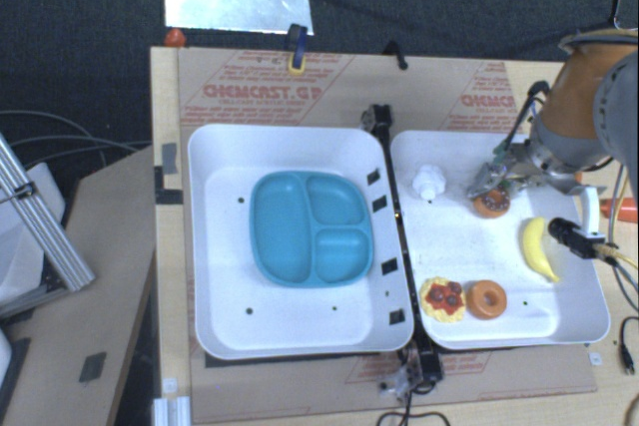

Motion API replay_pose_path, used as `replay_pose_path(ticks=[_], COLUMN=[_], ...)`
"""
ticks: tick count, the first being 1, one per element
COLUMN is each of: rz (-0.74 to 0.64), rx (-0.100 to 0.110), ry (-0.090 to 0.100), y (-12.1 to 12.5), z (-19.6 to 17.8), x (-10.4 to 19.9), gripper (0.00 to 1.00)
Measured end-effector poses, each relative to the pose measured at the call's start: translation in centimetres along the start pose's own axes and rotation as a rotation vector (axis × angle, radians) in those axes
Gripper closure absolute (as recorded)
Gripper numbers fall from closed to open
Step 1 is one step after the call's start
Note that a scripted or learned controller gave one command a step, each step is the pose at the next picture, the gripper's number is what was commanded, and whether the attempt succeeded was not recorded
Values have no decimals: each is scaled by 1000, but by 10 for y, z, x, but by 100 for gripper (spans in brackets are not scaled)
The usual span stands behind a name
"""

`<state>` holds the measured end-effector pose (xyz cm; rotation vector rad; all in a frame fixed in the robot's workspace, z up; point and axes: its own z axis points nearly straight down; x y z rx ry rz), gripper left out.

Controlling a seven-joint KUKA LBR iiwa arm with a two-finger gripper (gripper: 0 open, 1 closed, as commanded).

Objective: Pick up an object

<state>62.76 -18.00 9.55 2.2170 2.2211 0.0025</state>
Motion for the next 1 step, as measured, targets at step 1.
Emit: replay_pose_path(ticks=[1], rz=[-8], rx=[-6], ry=[1], y=[45], z=[-65], x=[72], gripper=[100])
